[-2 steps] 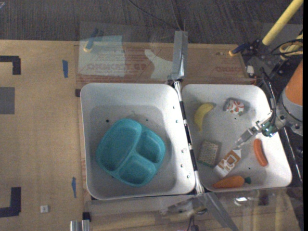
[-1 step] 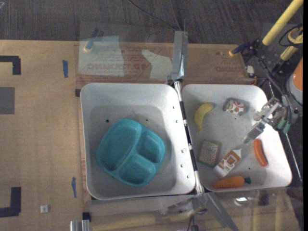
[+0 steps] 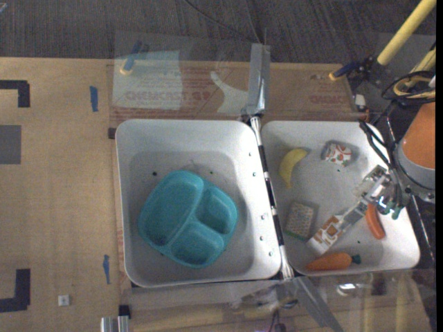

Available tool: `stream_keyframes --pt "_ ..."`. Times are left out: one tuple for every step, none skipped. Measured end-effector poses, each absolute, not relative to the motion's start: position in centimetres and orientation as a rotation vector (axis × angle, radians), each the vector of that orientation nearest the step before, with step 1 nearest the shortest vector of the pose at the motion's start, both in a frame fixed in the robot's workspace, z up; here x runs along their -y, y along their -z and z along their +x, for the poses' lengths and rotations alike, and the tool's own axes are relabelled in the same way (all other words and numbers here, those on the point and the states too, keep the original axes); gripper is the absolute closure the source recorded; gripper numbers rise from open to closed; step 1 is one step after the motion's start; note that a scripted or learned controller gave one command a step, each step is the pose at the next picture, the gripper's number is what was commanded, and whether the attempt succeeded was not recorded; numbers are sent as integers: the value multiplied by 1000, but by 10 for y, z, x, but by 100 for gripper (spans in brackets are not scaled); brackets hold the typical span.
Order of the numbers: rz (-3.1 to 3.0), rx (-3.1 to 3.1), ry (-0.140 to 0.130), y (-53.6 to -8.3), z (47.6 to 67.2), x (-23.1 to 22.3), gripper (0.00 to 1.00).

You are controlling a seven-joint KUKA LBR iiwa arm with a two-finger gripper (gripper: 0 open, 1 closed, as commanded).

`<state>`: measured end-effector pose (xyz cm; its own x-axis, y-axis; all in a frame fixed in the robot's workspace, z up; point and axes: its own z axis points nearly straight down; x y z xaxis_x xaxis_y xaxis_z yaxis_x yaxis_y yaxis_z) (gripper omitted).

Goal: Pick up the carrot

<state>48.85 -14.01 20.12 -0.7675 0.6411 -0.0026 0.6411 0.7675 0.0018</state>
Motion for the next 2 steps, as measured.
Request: stream_keyframes --pt "1076 -2941 -3 -212 490 142 100" --pt "1075 -2942 -3 -212 490 142 0"
